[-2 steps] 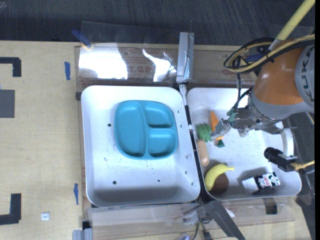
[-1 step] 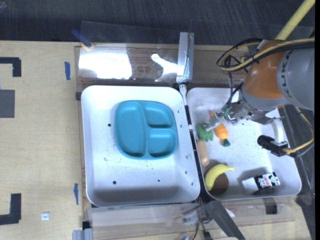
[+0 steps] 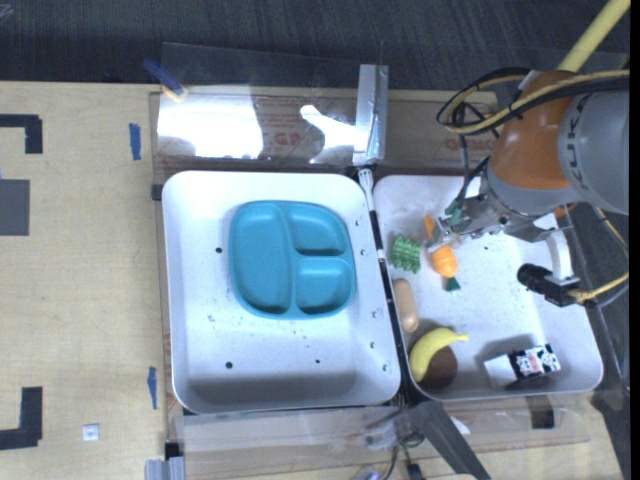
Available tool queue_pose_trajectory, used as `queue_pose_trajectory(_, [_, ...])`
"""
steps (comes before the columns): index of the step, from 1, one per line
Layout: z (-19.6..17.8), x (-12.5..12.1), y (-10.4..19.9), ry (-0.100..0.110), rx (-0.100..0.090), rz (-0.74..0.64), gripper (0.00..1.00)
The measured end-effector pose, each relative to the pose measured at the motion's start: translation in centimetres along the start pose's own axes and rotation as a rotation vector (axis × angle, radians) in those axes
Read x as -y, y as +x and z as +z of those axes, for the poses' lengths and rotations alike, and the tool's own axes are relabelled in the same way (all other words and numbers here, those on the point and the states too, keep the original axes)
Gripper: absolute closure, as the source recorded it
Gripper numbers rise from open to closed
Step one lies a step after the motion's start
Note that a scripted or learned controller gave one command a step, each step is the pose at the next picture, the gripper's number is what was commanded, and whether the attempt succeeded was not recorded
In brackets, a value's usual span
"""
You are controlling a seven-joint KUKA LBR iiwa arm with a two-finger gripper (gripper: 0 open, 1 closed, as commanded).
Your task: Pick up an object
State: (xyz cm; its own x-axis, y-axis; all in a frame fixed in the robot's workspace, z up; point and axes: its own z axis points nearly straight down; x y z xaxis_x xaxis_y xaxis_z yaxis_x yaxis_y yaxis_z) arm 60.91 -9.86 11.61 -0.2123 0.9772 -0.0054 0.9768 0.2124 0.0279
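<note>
Hand [image 3: 462,218] hangs low in the right bin [image 3: 570,313], near its upper left corner, just above a small orange carrot [image 3: 444,261]; whether it is released or clenched cannot be told. Close by lie a green leafy toy [image 3: 405,254], a tan sausage [image 3: 406,305], a yellow banana [image 3: 435,344] against a brown ball [image 3: 441,367], and a black-and-white box [image 3: 531,362]. A blue divided plate [image 3: 293,258] sits in the left bin [image 3: 200,348].

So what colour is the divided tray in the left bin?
Blue-teal, plain; the tray shows clearly in the camera view.
</note>
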Motion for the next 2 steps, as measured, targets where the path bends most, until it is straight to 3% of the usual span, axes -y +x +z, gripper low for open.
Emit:
queue_pose_trajectory(1, [-9.7, -4.3, 4.0, 0.017, -0.004, 0.005, 1.0])
queue_pose_trajectory(2, [-6.7, -2.8, 4.2, 0.032, -0.006, 0.041, 1.0])
